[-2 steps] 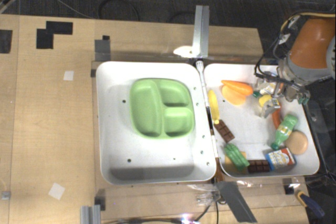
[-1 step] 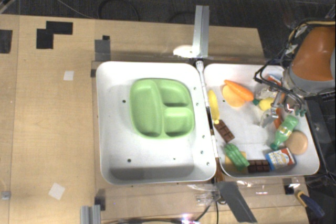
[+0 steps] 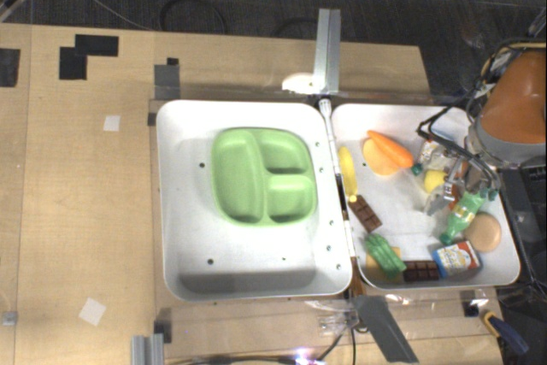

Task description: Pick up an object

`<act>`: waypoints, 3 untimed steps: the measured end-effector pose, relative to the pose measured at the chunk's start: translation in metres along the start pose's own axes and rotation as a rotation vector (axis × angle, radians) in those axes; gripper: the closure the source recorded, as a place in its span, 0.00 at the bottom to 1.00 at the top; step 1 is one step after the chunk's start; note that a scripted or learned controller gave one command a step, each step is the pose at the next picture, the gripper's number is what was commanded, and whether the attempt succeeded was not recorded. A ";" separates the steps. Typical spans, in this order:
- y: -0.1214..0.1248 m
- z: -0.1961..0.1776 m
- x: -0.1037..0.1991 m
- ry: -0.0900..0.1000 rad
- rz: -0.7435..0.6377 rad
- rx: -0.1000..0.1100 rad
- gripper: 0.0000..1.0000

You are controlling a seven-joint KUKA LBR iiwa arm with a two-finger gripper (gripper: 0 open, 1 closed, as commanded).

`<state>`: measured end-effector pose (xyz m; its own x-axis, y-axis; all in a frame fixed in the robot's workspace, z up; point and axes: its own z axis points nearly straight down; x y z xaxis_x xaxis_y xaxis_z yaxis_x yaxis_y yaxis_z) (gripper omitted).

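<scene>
Your gripper (image 3: 444,184) hovered at frame right over the green bottle (image 3: 459,216), its grip impossible to read; you needed a centred descent

Robotics lab: wooden bench (image 3: 77,209), two white bins (image 3: 179,269), cabling.
</scene>
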<state>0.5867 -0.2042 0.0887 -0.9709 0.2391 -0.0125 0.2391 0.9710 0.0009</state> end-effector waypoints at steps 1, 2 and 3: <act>0.006 -0.001 0.014 -0.001 0.161 0.001 0.00; 0.005 -0.001 0.035 -0.003 0.228 0.000 0.00; -0.004 -0.002 0.064 -0.005 0.275 0.000 0.00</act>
<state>0.5238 -0.1929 0.0901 -0.8696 0.4934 -0.0166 0.4934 0.8698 0.0044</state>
